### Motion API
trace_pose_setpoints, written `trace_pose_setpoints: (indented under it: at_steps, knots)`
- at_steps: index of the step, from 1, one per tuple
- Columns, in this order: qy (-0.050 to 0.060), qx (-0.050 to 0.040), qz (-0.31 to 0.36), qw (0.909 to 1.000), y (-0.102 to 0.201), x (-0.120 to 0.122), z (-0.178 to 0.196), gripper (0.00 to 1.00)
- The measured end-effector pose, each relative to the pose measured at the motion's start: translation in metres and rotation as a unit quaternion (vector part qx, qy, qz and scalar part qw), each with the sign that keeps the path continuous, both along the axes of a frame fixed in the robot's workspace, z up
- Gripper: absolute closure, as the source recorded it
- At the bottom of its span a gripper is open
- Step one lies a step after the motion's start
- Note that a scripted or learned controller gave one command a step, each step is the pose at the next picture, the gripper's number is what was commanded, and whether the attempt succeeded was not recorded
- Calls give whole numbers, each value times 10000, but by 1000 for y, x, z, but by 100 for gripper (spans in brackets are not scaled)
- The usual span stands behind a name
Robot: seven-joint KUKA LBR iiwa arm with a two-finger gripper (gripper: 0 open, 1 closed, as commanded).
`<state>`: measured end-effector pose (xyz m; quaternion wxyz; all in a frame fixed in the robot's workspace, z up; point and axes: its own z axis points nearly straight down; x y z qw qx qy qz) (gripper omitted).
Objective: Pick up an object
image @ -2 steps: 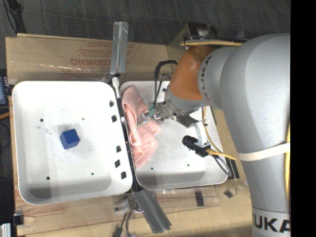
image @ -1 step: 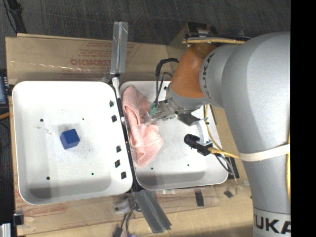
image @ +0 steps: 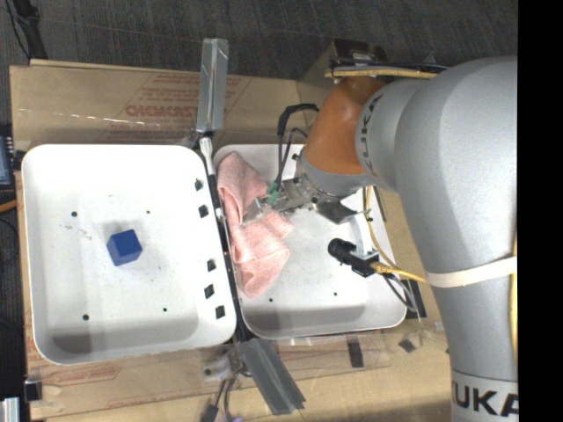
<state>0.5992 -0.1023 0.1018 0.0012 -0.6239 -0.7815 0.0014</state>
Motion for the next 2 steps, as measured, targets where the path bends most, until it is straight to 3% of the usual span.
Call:
trace_pose_setpoints:
  at_steps: [1, 2]
  knots:
    - [7, 0, 16, 10000, 0, 0, 10, 100]
    - [7, -2, 17, 10000, 0, 0, 10, 0]
